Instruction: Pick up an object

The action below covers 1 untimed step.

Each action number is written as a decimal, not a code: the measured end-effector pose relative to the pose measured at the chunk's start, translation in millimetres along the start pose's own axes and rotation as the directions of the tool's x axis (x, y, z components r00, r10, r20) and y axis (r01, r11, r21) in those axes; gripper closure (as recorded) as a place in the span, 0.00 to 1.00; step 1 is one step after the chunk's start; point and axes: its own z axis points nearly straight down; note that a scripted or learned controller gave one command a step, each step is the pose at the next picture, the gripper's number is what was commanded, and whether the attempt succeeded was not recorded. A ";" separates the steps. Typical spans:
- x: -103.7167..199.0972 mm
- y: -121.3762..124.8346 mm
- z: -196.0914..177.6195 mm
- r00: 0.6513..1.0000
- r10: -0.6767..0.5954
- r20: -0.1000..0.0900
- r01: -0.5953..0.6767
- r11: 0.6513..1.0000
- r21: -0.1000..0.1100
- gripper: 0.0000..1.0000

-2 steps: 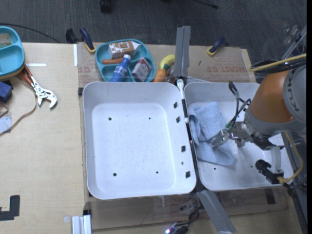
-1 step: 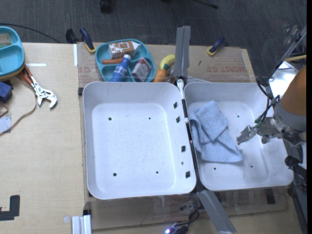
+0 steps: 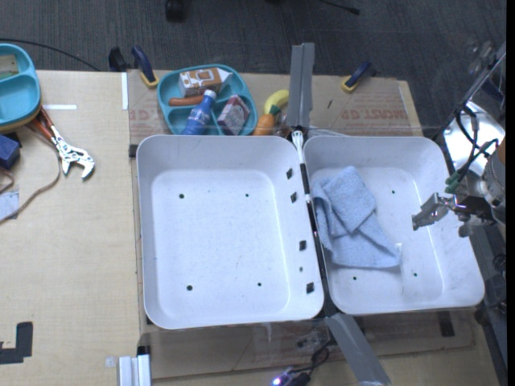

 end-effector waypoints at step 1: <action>53.3 14.6 150.6 1.000 0.022 -0.001 -0.022 1.000 0.000 0.00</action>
